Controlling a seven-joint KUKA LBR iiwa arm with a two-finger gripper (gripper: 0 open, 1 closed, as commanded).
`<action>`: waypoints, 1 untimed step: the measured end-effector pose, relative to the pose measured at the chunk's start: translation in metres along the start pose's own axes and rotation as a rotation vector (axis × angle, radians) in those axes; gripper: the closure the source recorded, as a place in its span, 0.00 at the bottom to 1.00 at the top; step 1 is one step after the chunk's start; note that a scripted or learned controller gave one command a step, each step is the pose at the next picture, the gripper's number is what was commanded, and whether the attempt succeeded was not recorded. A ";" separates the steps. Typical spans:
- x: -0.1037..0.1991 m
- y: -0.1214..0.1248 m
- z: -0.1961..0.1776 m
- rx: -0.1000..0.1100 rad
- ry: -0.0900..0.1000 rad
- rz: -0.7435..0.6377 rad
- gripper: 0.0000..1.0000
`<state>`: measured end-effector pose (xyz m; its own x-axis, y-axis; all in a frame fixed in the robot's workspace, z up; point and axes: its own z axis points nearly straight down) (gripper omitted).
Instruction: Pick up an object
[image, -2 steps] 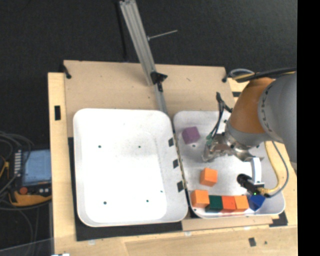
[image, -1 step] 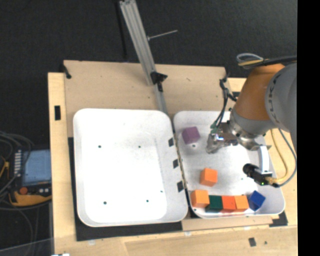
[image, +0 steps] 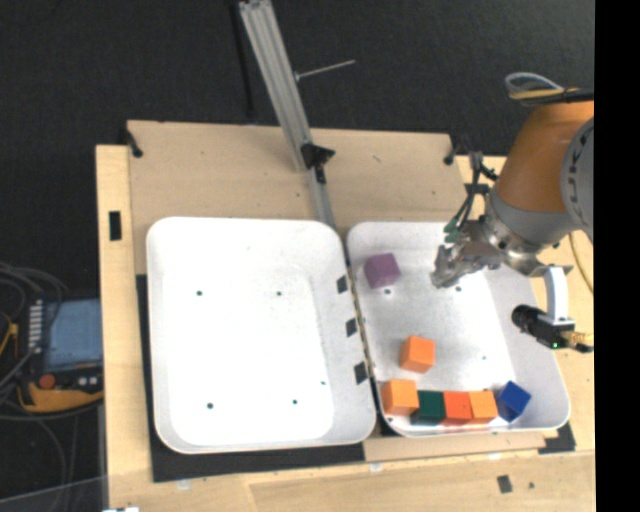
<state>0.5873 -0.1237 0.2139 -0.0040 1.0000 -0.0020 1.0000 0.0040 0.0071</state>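
Plainly, the end effector (image: 452, 266) is hanging over the far part of the right-hand shallow white bin (image: 545, 362), near that bin's far edge, and nothing is showing between its dark tips; how wide they are standing I cannot tell from this slant. The grey arm with its orange band (image: 540, 175) is reaching in over the bin's right rim.

The nearest candidate is looking like the small matte purple cube (image: 381, 269), which is sitting just beside the end effector, close to the bin's far-left corner and near the wall it shares with the left-hand white bin (image: 245, 330). It is lying flat and square-edged, apart from everything else, so it should be offering clean faces to grip.

The risk, as I am judging it, is coming from alignment: the end effector is sitting off to the cube's right, so a straight descent would be closing on bare bin floor. A descent too near the shared wall could be catching the rim.

Further out, a lone orange cube (image: 418, 353) is resting mid-bin, and a tight row along the near edge is running orange (image: 401, 396), green (image: 431, 407), orange (image: 458, 406), orange (image: 483, 404) and blue (image: 513, 399); those are touching, so tips would be struggling to slip between them.
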 end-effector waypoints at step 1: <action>-0.009 -0.005 -0.056 -0.001 0.000 -0.002 1.00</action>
<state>0.5822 -0.1326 0.2701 -0.0062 1.0000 -0.0023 0.9999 0.0062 0.0080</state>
